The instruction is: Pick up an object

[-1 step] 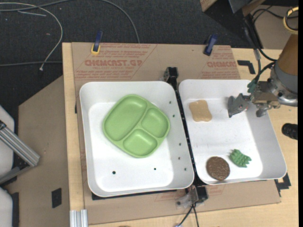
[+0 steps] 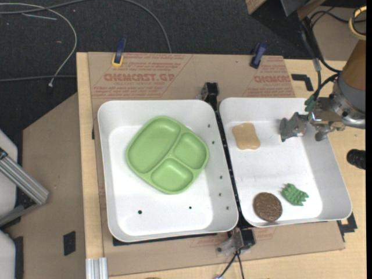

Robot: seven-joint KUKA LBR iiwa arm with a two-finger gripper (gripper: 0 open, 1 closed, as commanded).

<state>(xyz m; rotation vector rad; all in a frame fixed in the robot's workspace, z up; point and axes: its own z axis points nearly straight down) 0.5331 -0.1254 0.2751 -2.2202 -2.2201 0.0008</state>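
Camera view places my tool (image 2: 302,127) above the upper right part of the right bin (image 2: 337,173), level with the tan piece (image 2: 246,136) and well apart from it. My tool carries nothing, and I cannot tell how its grasping end is set.

Candidates, all in the right bin: the tan piece near the upper left corner, the brown disc (image 2: 268,206) near the front wall, and the green leafy piece (image 2: 294,195) just beside the disc on its right. The left bin (image 2: 110,156) holds a green divided plate (image 2: 167,154).

Procedure, as I judge it:
1. Select the tan piece. It lies alone on bare bin floor, with room on every side.
2. Centre my tool over it before descending, and straddle its narrower width.
3. Descend until close to the floor, since the piece looks low.
4. Clamp, then lift straight up.

Material notes: the tan piece is a rounded, matte slab, probably soft or foam-like. The brown disc is flat, round and speckled, offering little edge. The green leafy piece is small and lobed, with an irregular outline. Both bins are smooth, glossy white plastic with sloping walls on a cardboard-covered tabletop (image 2: 174,74).
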